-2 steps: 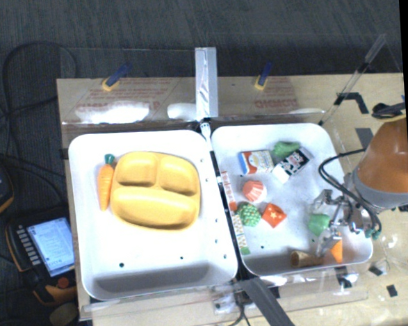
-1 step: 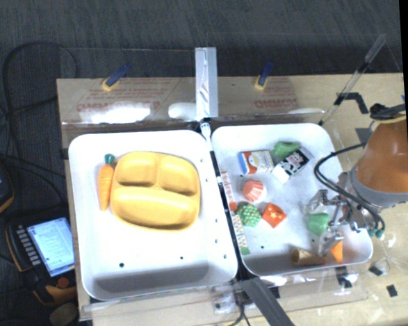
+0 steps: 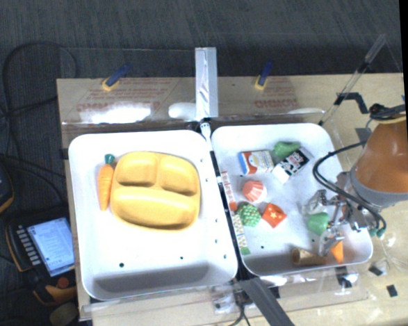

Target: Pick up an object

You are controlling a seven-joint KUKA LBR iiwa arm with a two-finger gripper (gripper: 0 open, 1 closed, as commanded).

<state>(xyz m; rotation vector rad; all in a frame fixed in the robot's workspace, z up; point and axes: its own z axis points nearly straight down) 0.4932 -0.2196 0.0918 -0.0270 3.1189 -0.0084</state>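
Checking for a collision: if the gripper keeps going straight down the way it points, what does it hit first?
Probably the green object right under the gripper, in the right bin; depth is hard to judge.

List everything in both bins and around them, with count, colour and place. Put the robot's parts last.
bins: 2, white, side by side on the bench
tray: 1, yellow, with compartments, middle of the left bin
carrot: 1, orange with green top, left bin, beside the tray's left edge
carton: 1, white with red and blue, right bin, top
black-and-white item: 1, right bin, right of the carton
green item: 1, right bin, top edge
ball: 1, red and white, right bin, middle
broccoli: 1, green, right bin, below the ball
block: 1, red-orange, right of the broccoli
clips: 2, blue and yellow, on the board behind the bins
arm: 1, grey with orange band, from the right
gripper: 1, low over the right bin's lower right corner, beside a green piece
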